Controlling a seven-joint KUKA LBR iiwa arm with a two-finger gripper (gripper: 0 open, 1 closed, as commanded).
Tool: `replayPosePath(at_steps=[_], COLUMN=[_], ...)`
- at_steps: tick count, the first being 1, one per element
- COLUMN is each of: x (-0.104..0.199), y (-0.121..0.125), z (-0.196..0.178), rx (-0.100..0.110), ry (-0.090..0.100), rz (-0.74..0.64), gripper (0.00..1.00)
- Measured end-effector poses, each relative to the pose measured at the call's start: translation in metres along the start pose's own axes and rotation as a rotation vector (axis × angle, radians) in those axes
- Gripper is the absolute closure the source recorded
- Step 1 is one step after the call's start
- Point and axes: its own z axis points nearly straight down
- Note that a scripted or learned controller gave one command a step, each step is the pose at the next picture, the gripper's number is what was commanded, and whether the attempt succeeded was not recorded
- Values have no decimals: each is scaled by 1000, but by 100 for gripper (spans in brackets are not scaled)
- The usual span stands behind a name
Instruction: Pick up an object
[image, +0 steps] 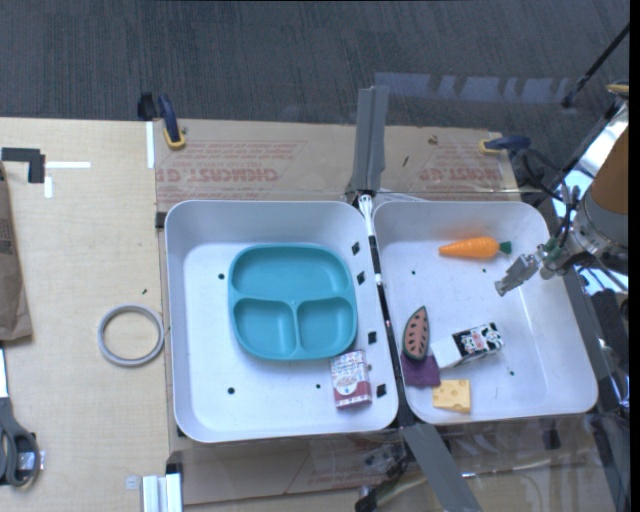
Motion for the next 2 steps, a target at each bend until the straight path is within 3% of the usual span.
replayPosePath(at_steps=[1, 2], x=[-14, -31], y=[39, 81], z=[61, 13], rx=[-2, -2], ry=[3, -2], rz=[74, -32], gripper=[0, 0])
